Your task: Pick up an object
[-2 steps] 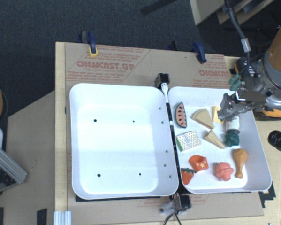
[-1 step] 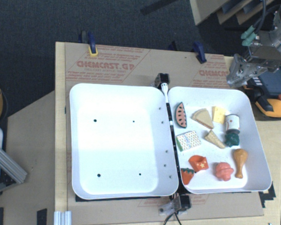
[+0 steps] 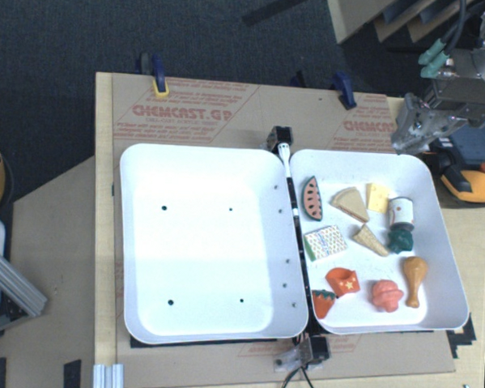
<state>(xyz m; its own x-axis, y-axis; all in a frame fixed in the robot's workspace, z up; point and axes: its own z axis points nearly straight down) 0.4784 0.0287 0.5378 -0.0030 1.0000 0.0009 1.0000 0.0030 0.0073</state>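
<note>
Toy food [image 3: 361,244] crowds right bin [image 3: 445,265] — gripper [image 3: 416,129] above far corner.

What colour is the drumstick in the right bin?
The drumstick is orange-brown, paler toward its bone end; the camera view shows it best.

Bench board [image 3: 231,107], printed red lettering; blue clamps at 11 o'clock [image 3: 159,69] and 1 o'clock [image 3: 343,89].

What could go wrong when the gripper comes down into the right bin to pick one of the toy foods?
1. The items lie close together: the cheese wedge touches the yellow block, so the gripper may catch or push a neighbour.
2. The strawberry sits at the right bin wall near the divider, which may block a finger.
3. The drumstick is rounded and might slip.
</note>
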